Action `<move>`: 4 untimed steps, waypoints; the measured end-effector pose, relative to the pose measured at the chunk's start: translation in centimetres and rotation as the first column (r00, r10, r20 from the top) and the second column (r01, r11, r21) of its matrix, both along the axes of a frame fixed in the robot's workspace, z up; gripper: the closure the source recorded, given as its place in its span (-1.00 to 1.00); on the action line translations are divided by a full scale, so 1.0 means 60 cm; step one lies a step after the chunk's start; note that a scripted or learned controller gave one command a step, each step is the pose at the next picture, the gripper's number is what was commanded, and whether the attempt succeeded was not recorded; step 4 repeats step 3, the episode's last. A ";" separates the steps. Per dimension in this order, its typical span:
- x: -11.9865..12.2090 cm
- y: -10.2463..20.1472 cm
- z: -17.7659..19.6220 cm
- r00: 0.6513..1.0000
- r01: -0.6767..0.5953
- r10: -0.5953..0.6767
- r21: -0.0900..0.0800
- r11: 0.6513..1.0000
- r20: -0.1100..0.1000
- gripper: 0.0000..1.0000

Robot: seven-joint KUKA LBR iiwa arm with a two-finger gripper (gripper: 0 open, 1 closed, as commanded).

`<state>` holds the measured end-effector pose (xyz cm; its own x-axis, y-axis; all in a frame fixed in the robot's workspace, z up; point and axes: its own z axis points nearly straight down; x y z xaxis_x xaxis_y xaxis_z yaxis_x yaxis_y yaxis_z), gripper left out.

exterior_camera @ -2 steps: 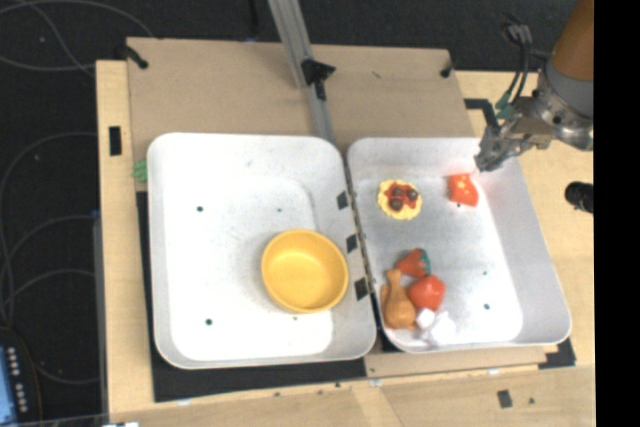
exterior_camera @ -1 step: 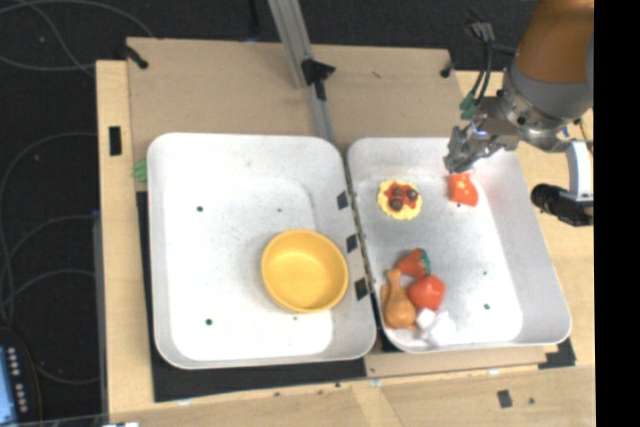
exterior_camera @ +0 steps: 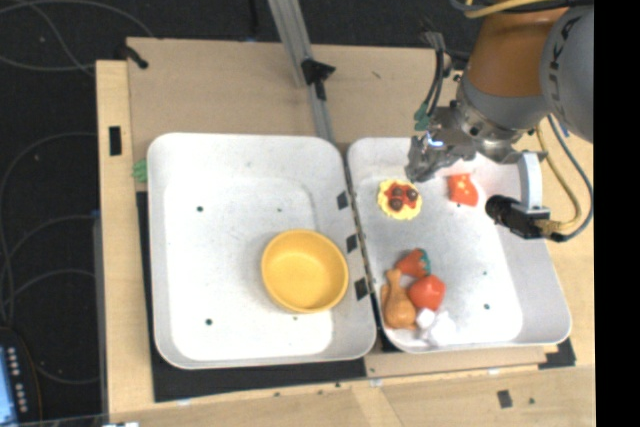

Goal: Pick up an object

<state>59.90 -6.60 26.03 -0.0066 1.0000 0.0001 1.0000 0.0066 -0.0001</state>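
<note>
Whether the gripper (exterior_camera: 424,158) is open cannot be told; nothing is seen held. The small tart (exterior_camera: 399,199) just below-left could be nudged aside, or the red piece (exterior_camera: 461,189) beside it missed.

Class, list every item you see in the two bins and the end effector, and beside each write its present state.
yellow bowl: upright, in the left bin
small tart with red topping: lying flat in the right bin, topping up
small red object: resting in the right bin, beside the tart
pile of toy food: heaped at the right bin's near edge
end effector: above the tart, holding nothing visible
</note>
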 end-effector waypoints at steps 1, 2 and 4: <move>0.001 0.094 0.006 1.000 -0.001 0.001 0.002 1.000 0.001 1.00; -0.009 0.162 -0.008 1.000 0.001 -0.001 0.000 1.000 0.000 1.00; -0.032 0.235 -0.028 1.000 0.004 -0.004 0.000 1.000 0.000 1.00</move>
